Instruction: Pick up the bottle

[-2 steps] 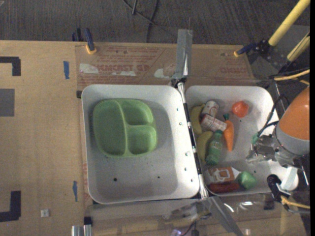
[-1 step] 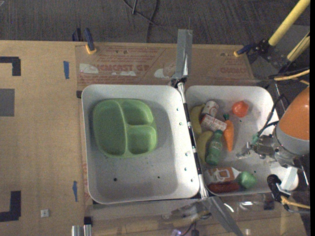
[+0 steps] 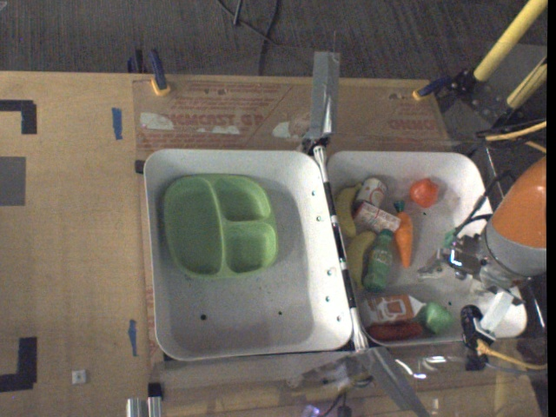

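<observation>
You have two shallow white plastic bins side by side on the wooden desk (image 3: 69,250): the left bin (image 3: 174,320) and the right bin (image 3: 465,168). The left bin holds one thing, a green plastic plate with three compartments (image 3: 221,224), lying in its upper left part.

The right bin is crowded. The small green plastic bottle (image 3: 380,260) lies near that bin's centre, its cap end pointing toward the bin's far wall. Touching the bottle's right side is one orange toy carrot (image 3: 405,239). Just left of the bottle you see two yellow banana-shaped pieces, one yellow piece (image 3: 359,256) against its side and another yellow piece (image 3: 346,208) further up. Above the bottle sit one small can (image 3: 372,189) and one red-and-white packet (image 3: 377,218); up and to the right lies one orange round fruit (image 3: 424,192). Below the bottle lie one flat orange-labelled pack (image 3: 390,307), one dark red sausage-like piece (image 3: 395,330) and one green round piece (image 3: 436,318).

The labels on the can and packets are too blurred to read.

The grey arm with the orange band (image 3: 526,220) reaches in over the right bin's right wall, and the picture's edge cuts it off. Its tool (image 3: 452,259) hangs right of the bottle, apart from it, beyond the carrot. You cannot tell how far open the tool is; nothing shows in its grip.
</observation>
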Robot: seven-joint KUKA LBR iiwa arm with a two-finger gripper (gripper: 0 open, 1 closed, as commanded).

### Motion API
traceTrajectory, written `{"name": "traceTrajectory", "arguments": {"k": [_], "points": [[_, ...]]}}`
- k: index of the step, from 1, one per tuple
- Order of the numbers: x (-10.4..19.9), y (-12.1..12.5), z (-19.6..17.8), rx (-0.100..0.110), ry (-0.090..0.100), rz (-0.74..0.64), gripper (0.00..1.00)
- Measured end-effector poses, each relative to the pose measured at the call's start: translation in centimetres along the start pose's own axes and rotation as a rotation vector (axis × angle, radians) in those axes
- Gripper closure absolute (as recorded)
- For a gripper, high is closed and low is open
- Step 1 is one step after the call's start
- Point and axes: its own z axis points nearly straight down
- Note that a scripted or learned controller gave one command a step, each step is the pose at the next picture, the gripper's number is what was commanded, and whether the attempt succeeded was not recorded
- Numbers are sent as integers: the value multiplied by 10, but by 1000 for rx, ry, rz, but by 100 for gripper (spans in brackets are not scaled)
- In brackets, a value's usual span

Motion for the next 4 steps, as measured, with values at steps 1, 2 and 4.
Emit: {"name": "traceTrajectory", "arguments": {"k": [1, 2, 4], "points": [[69, -31, 0, -2, -2, 23, 0], [65, -33, -43, 14, -4, 26, 0], [41, -1, -65, 13, -6, 216, 0]]}}
